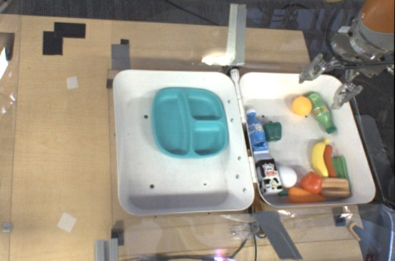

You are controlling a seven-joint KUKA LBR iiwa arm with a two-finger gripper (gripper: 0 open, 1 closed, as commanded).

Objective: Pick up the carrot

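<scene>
Metal fingers on the gripper [328, 82] are spread apart with nothing between them, hanging over the far right corner of the right bin [364, 149]. Just under them sit an orange ball [302, 106] and a green bottle [322, 111].

So the carrot [305, 195]: it's down at the near edge of that same bin, well apart from the gripper, toward the camera and a bit left. Its long axis runs roughly left-right along the near wall.

Annoying part is the clutter. A red pepper [311, 181] and a wooden block [336, 186] crowd against it, so part of its length is hidden and the tip is hard to make out.
</scene>
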